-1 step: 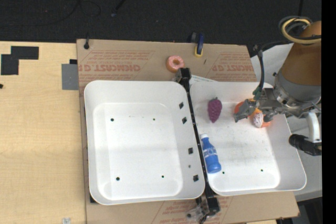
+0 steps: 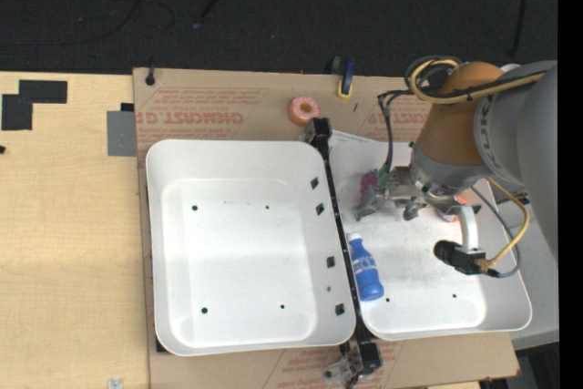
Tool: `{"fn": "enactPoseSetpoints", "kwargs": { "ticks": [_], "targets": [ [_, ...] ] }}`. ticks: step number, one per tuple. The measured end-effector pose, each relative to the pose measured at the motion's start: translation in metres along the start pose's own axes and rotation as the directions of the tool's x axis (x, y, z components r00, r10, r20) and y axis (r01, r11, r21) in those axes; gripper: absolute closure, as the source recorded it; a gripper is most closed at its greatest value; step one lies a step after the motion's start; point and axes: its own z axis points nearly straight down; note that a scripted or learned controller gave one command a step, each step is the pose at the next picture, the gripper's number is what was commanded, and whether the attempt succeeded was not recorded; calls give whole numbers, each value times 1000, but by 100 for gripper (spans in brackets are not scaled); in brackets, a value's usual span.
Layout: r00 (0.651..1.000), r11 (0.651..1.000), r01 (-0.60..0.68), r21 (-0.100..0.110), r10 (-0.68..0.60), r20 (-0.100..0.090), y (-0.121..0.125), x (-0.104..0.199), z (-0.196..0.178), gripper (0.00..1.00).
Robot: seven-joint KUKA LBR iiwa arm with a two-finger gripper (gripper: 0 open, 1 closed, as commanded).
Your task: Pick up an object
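Camera view from above, nearest edge first: a blue bottle (image 2: 365, 268) lies in the right bin (image 2: 474, 314), pressed close against the black divider (image 2: 333, 223) between the two bins, its white cap pointing away from me. Beside it, the left bin (image 2: 237, 323) shows its white floor with a few dark dots. Farther in, the gripper (image 2: 390, 199) hangs low over the right bin's back half, and a small purple object (image 2: 369, 182) sits just at its left side; whether it touches that object, or how its fingers stand, I cannot tell. The grey arm (image 2: 510, 132) with its orange band (image 2: 455, 118) looms behind. Beyond the bins, a pink ring (image 2: 304, 110) rests on the cardboard (image 2: 228, 105).
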Motion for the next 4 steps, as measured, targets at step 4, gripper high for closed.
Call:
{"fn": "enactPoseSetpoints", "kwargs": {
  "ticks": [4],
  "targets": [
    [1000,1000,6,-16,-6,-1,15,16,-88,0]
  ]
}}
